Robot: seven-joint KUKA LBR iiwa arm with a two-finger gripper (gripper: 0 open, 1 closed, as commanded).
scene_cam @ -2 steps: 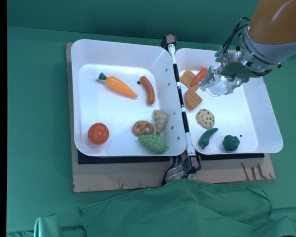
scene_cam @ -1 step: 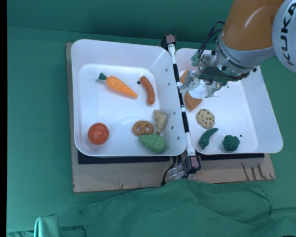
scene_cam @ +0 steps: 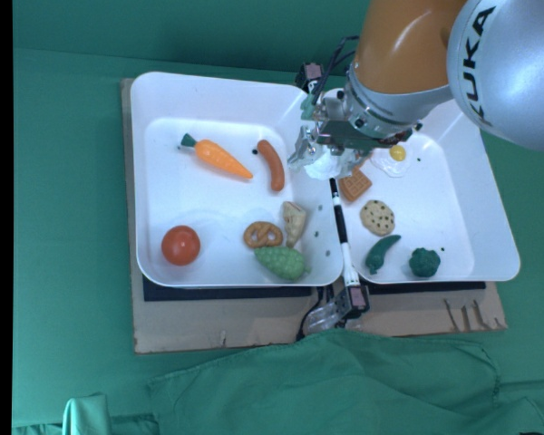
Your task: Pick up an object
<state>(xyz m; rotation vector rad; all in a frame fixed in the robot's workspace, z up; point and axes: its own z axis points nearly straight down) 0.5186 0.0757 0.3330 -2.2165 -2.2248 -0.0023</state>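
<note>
Your claw [scene_cam: 319,155] hangs low over the near-left corner of the right bin [scene_cam: 462,198], just beside the waffle [scene_cam: 354,186] and fried egg [scene_cam: 394,159]. You can't tell its state from here. The cookie [scene_cam: 377,217], pepper [scene_cam: 381,253] and broccoli [scene_cam: 424,261] lie nearer the front.

The only readable lettering is "KUKA", in dark capitals on the grey arm casing [scene_cam: 512,53] at about one o'clock in the camera view. It runs at a slant down the casing's rounded face, with the first letter partly cut off. No other text, number or label can be read.
</note>
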